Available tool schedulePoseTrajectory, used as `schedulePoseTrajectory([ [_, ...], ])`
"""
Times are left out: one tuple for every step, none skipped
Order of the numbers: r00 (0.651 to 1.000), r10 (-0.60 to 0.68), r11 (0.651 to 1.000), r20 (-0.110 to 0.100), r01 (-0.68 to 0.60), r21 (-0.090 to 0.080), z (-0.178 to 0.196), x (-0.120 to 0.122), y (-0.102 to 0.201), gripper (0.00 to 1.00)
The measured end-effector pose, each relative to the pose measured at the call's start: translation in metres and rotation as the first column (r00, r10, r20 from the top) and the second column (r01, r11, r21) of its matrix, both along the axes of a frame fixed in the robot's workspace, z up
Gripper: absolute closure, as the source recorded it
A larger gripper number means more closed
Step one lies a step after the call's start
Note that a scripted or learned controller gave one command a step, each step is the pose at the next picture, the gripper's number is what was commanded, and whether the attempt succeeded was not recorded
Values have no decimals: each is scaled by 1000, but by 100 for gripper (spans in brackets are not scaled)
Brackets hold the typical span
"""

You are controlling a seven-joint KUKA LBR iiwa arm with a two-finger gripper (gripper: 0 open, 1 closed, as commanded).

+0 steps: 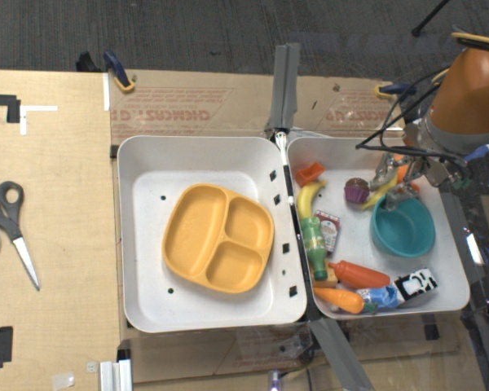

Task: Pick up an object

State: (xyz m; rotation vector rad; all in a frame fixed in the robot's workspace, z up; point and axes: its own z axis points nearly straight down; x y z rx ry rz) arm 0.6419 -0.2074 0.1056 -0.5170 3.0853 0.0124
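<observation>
Gripper over the far corner of the toy bin

Carrots come first, nearest the camera: two of them lie end to end along the near wall of my right bin, long axes running left to right, with a black-and-white toy just beside their right end. Along the bin's left wall stands a row: a green bottle with its length running near to far, then a banana, then a small orange piece at the far left corner. A small red-and-white packet lies beside the bottle.

Further in, a teal bowl sits toward the right wall, and a purple ball lies just to its far left. My gripper hangs above the far rim of the bowl, amid dark cables, and something yellow and orange shows under it. I cannot tell how far my fingers stand apart, nor whether they have hold of anything.

As I judge it, the ball is the closest free pick: it lies to the left of my gripper, near, round, so no axis to match. The bowl's rim and that yellow thing crowd the approach.

The left bin bears a yellow divided plate, well apart from me. Scissors lie on the bench, far off
</observation>
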Motion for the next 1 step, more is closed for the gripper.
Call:
schedulePoseTrajectory([
  [985,-175,985,-6,175,-8,61,7,31,100],
])
